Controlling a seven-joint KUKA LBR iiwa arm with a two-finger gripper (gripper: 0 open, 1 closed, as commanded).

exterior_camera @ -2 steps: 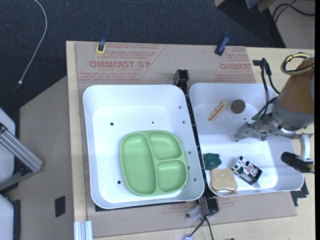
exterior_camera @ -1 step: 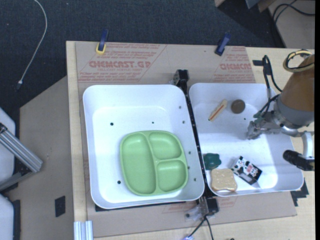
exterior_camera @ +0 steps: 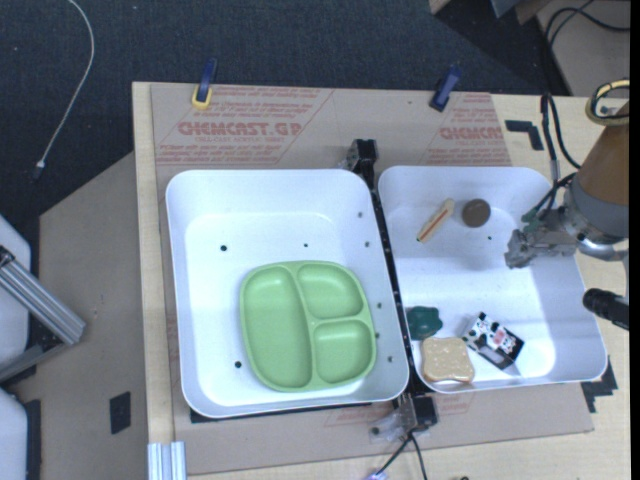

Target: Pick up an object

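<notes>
A tan bread slice (exterior_camera: 447, 360) lies low in the right bin (exterior_camera: 560, 363); board (exterior_camera: 240, 128) reads "CHEMCAST GP"; fingers (exterior_camera: 518, 251) state unclear.

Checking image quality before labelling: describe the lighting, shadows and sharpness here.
Camera view: even overhead light, soft shadows inside the white bins; the green tray looks sharp with mild sheen; the gripper is slightly soft at the right bin's edge.

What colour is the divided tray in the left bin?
Light green, plain, seen in the camera view: divided tray.
</notes>
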